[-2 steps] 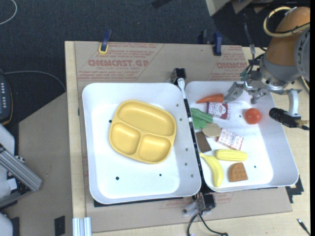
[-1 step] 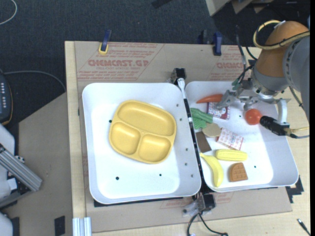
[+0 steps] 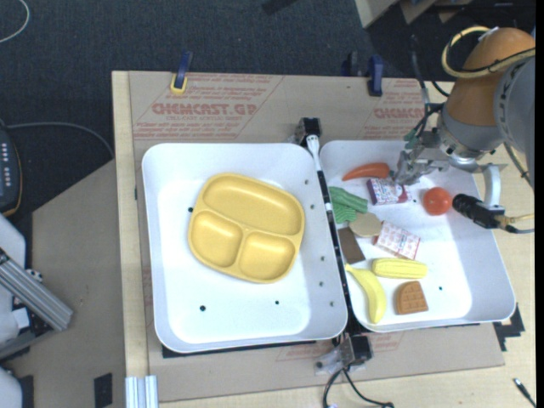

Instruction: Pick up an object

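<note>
The brown protective sheet (image 3: 255, 100) under the bins reads "CHEMCAST GP" in red; the same print repeats, partly hidden, at its right side

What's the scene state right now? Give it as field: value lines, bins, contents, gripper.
left bin: holds a yellow divided plate
right bin: holds the toy food items
items in right bin: carrot, tomato, banana, corn cob, waffle, green leafy piece, two small packets
gripper: over the far part of the right bin, above the packet near the carrot
grasp: nothing visibly held
jaws: state unclear from this view
</note>
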